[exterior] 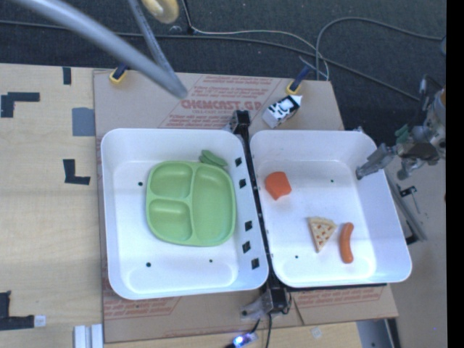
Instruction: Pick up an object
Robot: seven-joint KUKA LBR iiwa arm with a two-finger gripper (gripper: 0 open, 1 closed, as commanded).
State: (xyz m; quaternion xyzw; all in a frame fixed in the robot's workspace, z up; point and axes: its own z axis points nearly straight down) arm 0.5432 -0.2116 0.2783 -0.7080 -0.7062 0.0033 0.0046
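End effector (377, 162) hanging over right bin (377, 267) rim, holding nothing; finger spread impossible to tell. Candidates lying apart on bin floor, spaced for clean approach: orange block (277, 185), pizza slice (321, 232), sausage (346, 242) (slice and sausage near each other). Green tray (192, 203) sitting in left bin (123, 267).
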